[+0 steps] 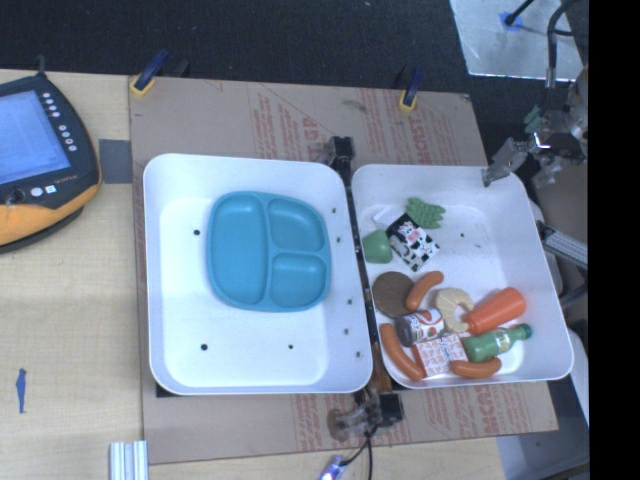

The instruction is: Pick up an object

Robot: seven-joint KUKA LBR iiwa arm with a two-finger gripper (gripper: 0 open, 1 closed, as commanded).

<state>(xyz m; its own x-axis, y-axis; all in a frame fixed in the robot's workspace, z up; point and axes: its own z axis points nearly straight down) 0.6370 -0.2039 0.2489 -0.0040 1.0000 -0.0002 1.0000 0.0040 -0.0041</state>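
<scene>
Toys lie heaped in the right bin: carrot, green bottle, sausages, a cow-patterned carton; labels too small to read. Left bin holds a blue divided plate. Gripper hovers at the right bin's far-right corner, state unclear

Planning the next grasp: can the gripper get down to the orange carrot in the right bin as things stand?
Probably yes. The carrot lies on top of the pile in the right bin, nothing over it, though a green bottle lies close beside it. The gripper sits at the bin's far corner.
</scene>
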